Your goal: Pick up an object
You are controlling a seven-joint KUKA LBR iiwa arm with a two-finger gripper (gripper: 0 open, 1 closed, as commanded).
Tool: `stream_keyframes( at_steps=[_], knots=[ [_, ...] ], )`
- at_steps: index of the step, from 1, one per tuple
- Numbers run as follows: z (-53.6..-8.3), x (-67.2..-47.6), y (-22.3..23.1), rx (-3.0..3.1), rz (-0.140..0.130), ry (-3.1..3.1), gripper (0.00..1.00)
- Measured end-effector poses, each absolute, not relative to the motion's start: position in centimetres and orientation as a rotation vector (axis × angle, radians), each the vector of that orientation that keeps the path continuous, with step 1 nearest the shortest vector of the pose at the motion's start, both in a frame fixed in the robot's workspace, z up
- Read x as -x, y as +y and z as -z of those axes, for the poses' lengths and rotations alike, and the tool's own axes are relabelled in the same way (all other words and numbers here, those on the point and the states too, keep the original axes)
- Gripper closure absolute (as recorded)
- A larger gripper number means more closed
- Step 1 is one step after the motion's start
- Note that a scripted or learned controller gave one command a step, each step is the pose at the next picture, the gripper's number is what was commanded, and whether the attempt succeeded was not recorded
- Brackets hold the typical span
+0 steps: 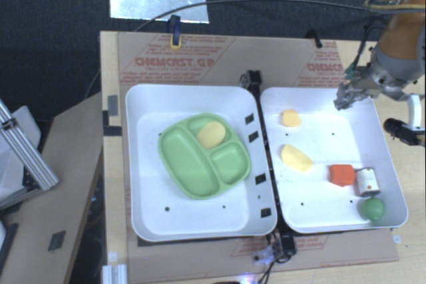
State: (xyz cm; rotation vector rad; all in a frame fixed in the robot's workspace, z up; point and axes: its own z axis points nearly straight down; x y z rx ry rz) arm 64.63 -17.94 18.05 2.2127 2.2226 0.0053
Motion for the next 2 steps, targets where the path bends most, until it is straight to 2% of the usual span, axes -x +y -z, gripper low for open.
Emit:
stream_keyframes(
  at_steps=[2],
  knots=[
    [-29.5,-65.6,-18.1,-2.21,-0.006,2.223,1.0]
  ],
)
